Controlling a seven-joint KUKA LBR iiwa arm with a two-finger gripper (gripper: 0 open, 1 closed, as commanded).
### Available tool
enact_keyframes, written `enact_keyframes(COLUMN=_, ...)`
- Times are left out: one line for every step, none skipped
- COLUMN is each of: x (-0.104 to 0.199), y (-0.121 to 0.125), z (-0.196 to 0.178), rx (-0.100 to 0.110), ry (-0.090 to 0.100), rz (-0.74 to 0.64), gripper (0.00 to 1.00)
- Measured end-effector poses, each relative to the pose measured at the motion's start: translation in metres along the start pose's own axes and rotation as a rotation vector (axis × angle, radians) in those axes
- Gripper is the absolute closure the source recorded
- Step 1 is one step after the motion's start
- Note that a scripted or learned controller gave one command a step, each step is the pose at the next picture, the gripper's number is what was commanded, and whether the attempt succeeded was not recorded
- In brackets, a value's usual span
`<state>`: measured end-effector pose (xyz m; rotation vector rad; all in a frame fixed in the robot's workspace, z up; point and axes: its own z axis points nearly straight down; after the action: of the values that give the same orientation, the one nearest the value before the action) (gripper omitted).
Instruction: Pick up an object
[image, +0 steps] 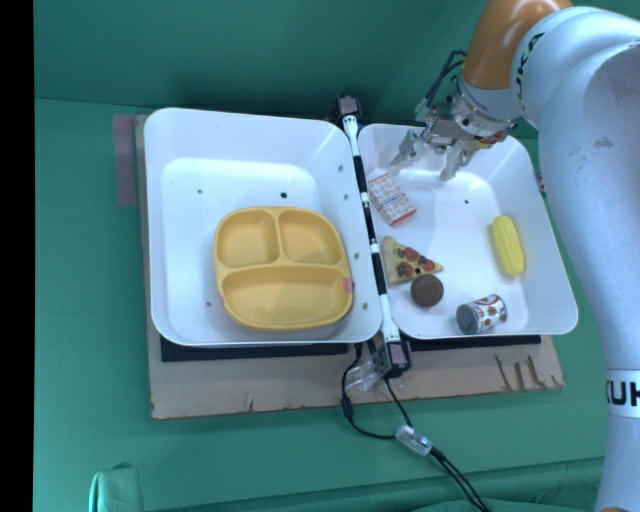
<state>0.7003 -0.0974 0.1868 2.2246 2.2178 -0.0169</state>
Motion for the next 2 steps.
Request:
enact_keyframes(x=-0.0008, y=0.0000, z=0.0001, rx=0.000, ry=0.002, rz=-0.001, gripper=0.00)
enact_keyframes(x=-0.0013, y=0.0000, z=0.0001, rx=0.000, ry=0.003, rz=-0.001, gripper=0.00)
